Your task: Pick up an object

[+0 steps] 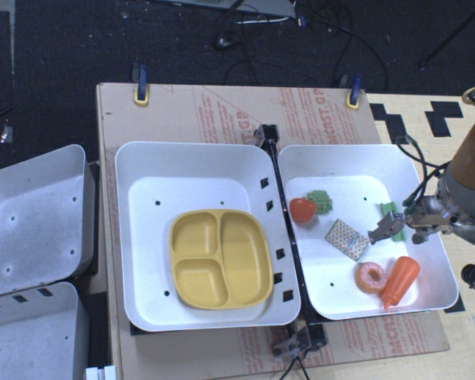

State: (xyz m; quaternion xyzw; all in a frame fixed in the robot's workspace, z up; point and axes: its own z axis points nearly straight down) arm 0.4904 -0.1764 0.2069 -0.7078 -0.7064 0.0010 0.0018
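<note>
The right bin [340, 169] holds a red tomato [302, 210], a green broccoli piece [321, 201], a grey patterned block [347, 239], a pink donut [371, 276] and an orange carrot [400, 281]. My gripper [386, 229] hovers over the right side of this bin, just right of the grey block and above the carrot. It is open, with nothing between its fingers. A small green piece [388, 210] lies by the gripper, partly hidden behind it.
The left bin [142, 172] holds a yellow three-compartment tray [220, 258]. A black divider [281, 212] runs between the bins. Two more white bins [32, 212] sit off the bench at the far left. The arm [467, 188] comes in over the right bin's right wall.
</note>
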